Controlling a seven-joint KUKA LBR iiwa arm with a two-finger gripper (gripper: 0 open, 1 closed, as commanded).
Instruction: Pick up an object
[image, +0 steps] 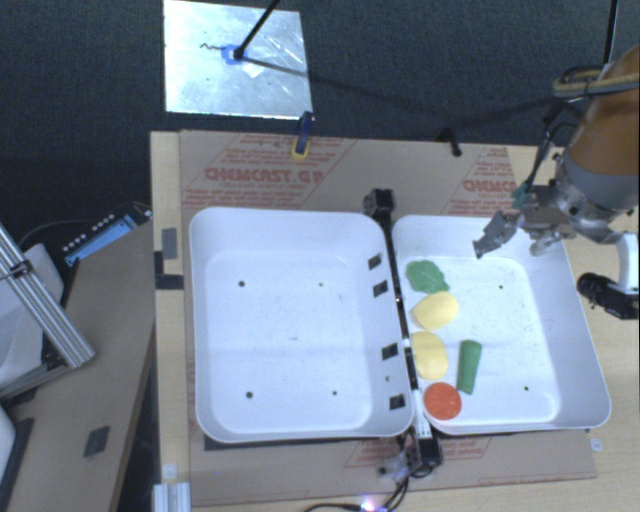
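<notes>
Dark carpet-like floor all around, and on the worktop (250, 160) sits a cardboard sheet with two shallow white bins side by side. So the arm comes in from the right, grey with that orange band, and the claw (497, 236) hangs over the far edge of the right bin (545, 330). Honestly can't tell if it's spread or pressed together, it's just a small grey blur from this angle, and nothing visibly sits between its tips.

All the stuff is in the right bin, below and to the left of the claw, lined up along the bin's left wall. Closest to the claw is a green leafy piece (426, 275). Right under that, touching it, a yellow lump (435, 311), then a second yellow lump (429, 354) further off. Beside that second one is a green stick-shaped piece (468, 366), standing apart from it. Furthest from the claw is a round orange-red thing (443, 401) at the bin's near corner.

Left bin (290, 320) is well off to the claw's left.
</notes>
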